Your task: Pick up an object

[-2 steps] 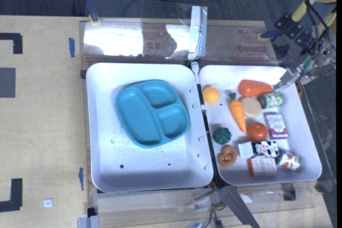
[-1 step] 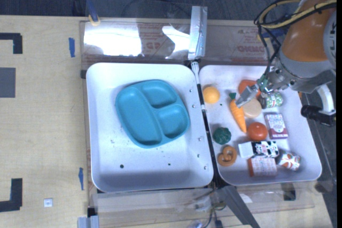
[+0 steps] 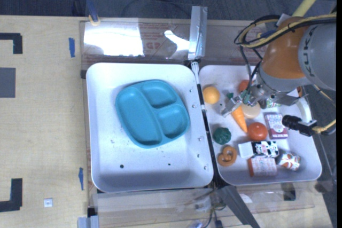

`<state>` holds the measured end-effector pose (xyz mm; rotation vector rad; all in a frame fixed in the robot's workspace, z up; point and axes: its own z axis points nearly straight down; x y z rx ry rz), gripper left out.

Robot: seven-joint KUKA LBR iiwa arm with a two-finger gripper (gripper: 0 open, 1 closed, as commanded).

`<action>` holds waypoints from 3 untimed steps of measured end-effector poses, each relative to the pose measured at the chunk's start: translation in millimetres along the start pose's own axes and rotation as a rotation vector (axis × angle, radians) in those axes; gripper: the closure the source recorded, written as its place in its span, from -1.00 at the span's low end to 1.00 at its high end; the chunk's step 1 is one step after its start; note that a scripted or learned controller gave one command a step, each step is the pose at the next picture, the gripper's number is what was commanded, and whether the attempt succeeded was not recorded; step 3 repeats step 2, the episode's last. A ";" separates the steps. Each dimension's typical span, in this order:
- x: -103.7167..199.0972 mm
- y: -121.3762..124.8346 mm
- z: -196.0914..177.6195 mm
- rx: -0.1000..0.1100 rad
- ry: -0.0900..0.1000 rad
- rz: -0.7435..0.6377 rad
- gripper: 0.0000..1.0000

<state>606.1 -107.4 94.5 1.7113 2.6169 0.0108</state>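
Pale wooden bench point(image 3: 37, 131), two white bins point(image 3: 101, 168)

position: one fixed camera above the bench point(image 3: 37, 115), well back from it
facing: down at a slant, the far edge of the bench toward the top of the frame
coverage: both white bins whole, the left bin point(image 3: 101, 163) near the middle, the right bin point(image 3: 310, 168) toward the right edge
nearness: far enough to take in bare wood left of the bins and dark floor beyond
arm side: the grey and orange arm point(image 3: 299, 56) enters from the right
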 end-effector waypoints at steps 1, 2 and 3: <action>-2.9 2.4 -13.2 -0.010 -0.009 0.002 1.00; 41.5 39.6 -93.6 0.005 0.005 -0.113 1.00; 41.5 39.6 -93.6 0.005 0.005 -0.113 1.00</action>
